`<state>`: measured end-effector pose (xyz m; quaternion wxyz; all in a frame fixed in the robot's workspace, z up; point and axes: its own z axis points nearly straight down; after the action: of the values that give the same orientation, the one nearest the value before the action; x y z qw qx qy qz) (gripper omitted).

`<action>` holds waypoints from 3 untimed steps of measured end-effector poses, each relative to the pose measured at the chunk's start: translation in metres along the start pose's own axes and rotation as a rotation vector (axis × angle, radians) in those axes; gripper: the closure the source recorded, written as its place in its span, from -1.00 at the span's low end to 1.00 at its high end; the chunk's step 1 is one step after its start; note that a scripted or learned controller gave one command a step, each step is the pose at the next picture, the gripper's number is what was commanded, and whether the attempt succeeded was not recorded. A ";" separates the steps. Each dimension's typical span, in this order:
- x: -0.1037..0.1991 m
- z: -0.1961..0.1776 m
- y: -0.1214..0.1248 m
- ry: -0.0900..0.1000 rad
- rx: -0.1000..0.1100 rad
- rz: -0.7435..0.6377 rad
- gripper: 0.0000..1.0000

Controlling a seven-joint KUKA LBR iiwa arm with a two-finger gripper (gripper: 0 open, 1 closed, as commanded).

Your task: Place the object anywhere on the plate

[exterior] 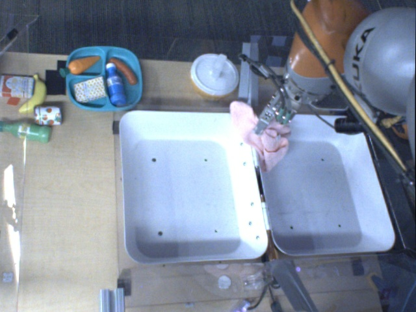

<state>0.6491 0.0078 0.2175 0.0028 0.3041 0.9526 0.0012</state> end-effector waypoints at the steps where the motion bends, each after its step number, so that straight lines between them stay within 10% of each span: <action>1: 0.027 -0.009 0.038 0.000 -0.001 -0.400 1.00; 3: 0.108 -0.023 0.105 0.001 -0.002 -0.620 1.00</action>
<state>0.6220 0.1560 0.2399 0.0028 -0.0012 1.0000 0.0016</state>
